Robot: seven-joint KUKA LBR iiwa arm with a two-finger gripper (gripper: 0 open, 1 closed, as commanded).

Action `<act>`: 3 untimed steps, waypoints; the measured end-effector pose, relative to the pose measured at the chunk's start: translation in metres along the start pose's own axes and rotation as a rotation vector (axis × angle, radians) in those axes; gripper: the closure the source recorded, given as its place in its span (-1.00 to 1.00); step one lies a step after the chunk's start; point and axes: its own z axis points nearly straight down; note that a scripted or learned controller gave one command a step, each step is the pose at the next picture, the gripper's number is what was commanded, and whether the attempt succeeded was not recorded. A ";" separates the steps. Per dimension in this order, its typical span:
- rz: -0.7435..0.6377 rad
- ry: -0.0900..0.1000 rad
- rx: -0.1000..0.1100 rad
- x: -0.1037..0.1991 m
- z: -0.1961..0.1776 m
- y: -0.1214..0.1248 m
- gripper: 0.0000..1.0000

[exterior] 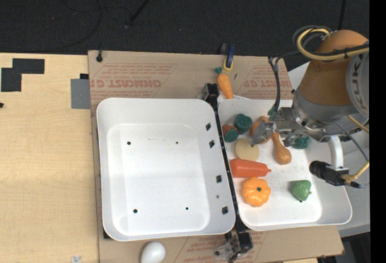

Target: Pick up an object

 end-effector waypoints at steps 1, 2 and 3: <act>0.000 0.000 -0.003 -0.001 0.089 -0.016 -1.00; 0.009 0.002 0.004 -0.002 0.082 -0.018 1.00; 0.000 0.001 -0.001 0.013 0.078 0.018 1.00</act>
